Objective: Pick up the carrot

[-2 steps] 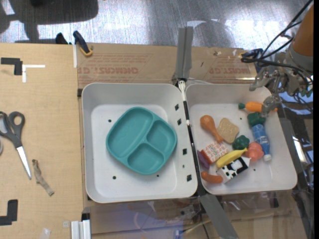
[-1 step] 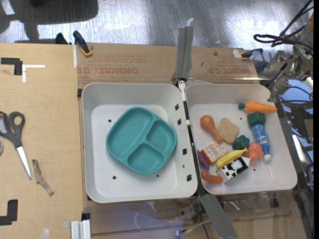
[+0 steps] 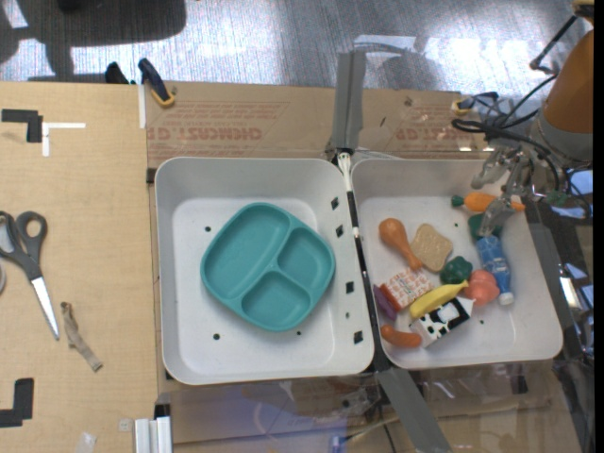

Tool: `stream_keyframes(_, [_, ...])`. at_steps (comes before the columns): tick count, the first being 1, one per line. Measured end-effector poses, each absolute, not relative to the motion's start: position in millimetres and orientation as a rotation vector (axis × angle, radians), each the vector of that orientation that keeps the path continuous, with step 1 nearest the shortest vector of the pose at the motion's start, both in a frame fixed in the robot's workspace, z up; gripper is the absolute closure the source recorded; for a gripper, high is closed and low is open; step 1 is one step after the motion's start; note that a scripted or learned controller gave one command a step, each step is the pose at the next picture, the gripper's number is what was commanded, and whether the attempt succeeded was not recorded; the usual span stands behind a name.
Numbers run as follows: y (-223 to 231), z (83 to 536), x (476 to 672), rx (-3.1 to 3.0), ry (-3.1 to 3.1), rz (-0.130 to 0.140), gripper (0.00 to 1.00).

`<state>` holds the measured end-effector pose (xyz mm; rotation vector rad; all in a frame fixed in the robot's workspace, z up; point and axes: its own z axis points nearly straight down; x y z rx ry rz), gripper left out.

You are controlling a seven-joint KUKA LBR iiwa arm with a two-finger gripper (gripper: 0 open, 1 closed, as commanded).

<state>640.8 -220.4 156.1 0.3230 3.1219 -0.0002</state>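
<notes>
The carrot [image 3: 478,200] is a small orange piece with a green end, lying near the back right of the right bin [image 3: 528,347]. My gripper [image 3: 506,194] hangs low over that corner, right beside the carrot's right end and partly covering it. Nothing shows as lifted; the carrot looks to rest on the bin floor.
The right bin also holds a drumstick [image 3: 396,236], a bread slice [image 3: 431,246], a blue bottle [image 3: 493,262], a banana [image 3: 439,298], a green piece [image 3: 457,270] and several other toys. A teal divided plate [image 3: 269,265] lies in the left bin. Scissors [image 3: 30,253] lie on the bench at left.
</notes>
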Motion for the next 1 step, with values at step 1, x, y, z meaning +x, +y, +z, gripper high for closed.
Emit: stream_keyframes(1, [-221.3,93.7,652.1,0.578,3.083,-0.001,0.00])
